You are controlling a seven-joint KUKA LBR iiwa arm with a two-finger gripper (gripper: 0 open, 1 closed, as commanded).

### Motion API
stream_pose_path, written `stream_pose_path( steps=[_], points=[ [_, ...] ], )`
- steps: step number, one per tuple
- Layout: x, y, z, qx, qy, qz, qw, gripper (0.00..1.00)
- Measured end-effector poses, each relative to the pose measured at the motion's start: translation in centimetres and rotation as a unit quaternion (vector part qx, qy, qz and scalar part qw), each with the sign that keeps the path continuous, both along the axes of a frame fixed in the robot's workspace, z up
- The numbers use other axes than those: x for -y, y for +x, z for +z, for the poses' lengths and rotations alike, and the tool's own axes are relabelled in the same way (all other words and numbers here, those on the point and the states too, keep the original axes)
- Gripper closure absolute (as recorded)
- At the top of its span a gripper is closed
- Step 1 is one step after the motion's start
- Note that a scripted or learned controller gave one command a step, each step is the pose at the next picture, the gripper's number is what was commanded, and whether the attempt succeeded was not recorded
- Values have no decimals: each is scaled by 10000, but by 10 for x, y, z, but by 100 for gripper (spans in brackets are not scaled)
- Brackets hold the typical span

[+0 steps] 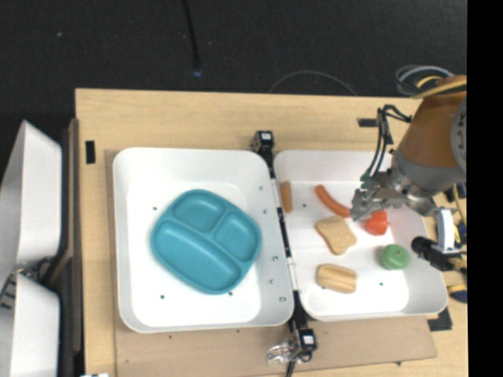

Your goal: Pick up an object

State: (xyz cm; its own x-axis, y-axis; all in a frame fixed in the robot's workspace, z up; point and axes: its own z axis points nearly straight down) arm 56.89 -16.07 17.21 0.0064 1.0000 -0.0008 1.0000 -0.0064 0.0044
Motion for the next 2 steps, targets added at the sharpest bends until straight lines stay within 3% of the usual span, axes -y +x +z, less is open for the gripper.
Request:
stream_pose_path(
  steps=[2],
  points=[
    [1, 5, 76, 3, -1, 49, 10000, 100]
  ],
)
